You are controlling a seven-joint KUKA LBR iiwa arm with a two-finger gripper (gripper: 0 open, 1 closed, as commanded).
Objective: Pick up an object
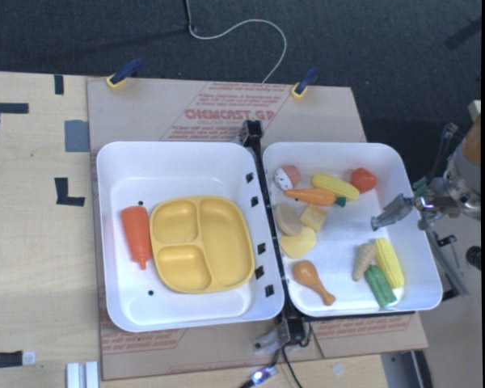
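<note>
One fixed overhead camera, slanting onto both bins.

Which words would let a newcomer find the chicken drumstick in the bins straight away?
Look in the right-hand bin, the one full of toy food, and go to its near left corner. The chicken drumstick lies there below the pale yellow pieces. It is the only orange-brown, club-shaped item, apart from the corn cobs.
</note>
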